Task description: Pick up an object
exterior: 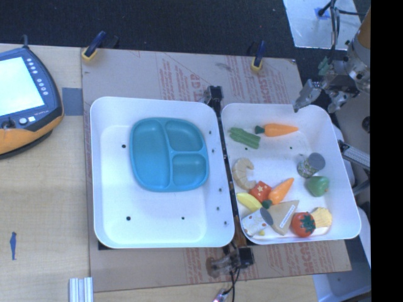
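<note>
Two bins are seen side by side. A blue plate point(169, 154) is seated in the left bin point(107, 168). Toy food is crowded in the right bin point(334, 137): a green pod point(244, 137) and a carrot point(280, 129) near the top, a can point(310, 165) and a lime point(318, 185) to the right, and a tight heap along the bottom. The gripper point(321, 93) is held above the right bin's top right corner, nothing between its fingers; whether they are spread cannot be told. A miss is risked if the heap is targeted, since touching pieces may be pushed aside or two may be pinched together.
</note>
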`<state>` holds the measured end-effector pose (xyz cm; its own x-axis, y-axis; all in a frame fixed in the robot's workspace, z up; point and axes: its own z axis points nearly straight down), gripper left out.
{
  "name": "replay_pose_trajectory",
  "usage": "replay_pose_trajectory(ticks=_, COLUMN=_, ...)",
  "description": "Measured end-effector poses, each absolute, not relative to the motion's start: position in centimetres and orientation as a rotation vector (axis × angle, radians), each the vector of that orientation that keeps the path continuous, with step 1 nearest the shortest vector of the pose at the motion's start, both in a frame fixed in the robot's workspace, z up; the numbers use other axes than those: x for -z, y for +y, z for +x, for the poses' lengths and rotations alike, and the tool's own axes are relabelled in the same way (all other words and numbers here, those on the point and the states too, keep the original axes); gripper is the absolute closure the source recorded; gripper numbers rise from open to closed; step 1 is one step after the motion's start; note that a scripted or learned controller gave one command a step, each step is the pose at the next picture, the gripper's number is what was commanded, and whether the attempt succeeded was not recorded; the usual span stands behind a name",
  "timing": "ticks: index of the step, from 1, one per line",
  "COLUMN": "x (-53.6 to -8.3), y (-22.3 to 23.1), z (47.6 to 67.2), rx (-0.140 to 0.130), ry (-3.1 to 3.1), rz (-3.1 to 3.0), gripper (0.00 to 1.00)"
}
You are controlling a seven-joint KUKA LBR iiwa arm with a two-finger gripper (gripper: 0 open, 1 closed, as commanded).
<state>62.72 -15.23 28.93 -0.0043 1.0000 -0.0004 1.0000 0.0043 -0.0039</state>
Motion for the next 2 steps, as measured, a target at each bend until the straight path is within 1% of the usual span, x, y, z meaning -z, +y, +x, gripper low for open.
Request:
replay_pose_trajectory(ticks=1, x=-10.5, y=-16.8, z=61.5, rx=-0.011, ry=-2.222, rz=-2.212, gripper=0.0)
replay_pose_trajectory(ticks=2, x=-9.1, y=-19.9, z=65.5, rx=-0.007, ry=-2.223, rz=-2.212, gripper=0.0)
